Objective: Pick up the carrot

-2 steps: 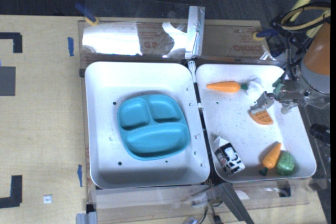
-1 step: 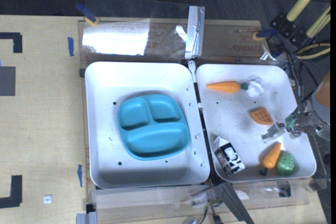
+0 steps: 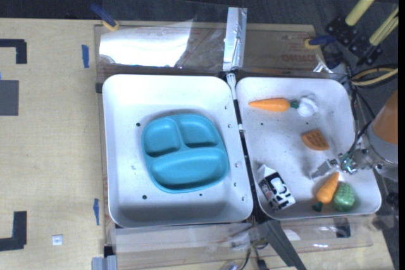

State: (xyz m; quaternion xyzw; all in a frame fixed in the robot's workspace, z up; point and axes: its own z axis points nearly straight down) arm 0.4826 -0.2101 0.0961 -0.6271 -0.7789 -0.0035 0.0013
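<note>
My arm (image 3: pixel 387 126) comes in from the right edge, and you can see the orange band sitting just above the wrist. My gripper (image 3: pixel 334 165) hangs low at the near right, fingers pointing left and a bit down. One metal finger (image 3: pixel 321 168) sticks out clearly, but honestly I can't tell how wide the pair stands from this angle.

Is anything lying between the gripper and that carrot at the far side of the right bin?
Yes: a small brown food piece lies roughly on the line from the gripper to the carrot. It lies low, so passing over it looks possible.
</note>
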